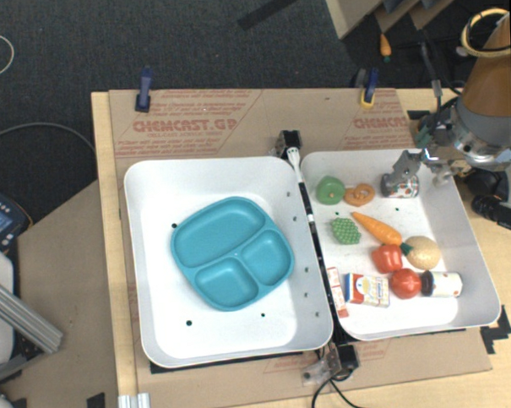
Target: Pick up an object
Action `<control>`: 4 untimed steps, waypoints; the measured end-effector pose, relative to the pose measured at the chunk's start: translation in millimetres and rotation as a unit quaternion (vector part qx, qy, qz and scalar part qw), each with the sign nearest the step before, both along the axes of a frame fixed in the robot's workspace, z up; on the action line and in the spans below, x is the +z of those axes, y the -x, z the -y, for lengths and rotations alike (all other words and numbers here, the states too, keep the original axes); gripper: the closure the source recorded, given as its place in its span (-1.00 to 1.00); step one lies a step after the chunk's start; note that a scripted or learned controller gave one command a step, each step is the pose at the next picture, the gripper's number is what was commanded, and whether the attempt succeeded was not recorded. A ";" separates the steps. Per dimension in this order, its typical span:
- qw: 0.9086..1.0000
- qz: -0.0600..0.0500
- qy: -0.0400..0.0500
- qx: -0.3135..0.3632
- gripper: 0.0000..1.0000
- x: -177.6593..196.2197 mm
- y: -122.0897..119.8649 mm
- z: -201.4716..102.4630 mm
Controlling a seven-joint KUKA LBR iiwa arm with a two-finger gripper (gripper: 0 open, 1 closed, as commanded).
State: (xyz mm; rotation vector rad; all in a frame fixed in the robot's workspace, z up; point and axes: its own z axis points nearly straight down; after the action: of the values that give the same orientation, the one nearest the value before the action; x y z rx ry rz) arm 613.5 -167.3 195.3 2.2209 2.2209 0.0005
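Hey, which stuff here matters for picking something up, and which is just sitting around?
For the job: metal claw; orange toy carrot; red toy tomato; green round toy; right white bin.

Lying about: teal divided plate; left white bin; blue clamp.

bare floor (459,224) beside crowded toys (393,256)
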 end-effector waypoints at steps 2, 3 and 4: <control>1.000 -0.006 -0.011 0.002 -1.00 -109.0 -55.6 48.3; 1.000 -0.002 -0.008 0.003 1.00 -97.7 -55.7 48.1; 1.000 0.002 0.001 0.001 1.00 -107.4 -32.6 8.1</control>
State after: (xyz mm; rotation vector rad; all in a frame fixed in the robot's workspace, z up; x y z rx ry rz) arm 646.1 -175.3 87.9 2.2169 2.2193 0.0013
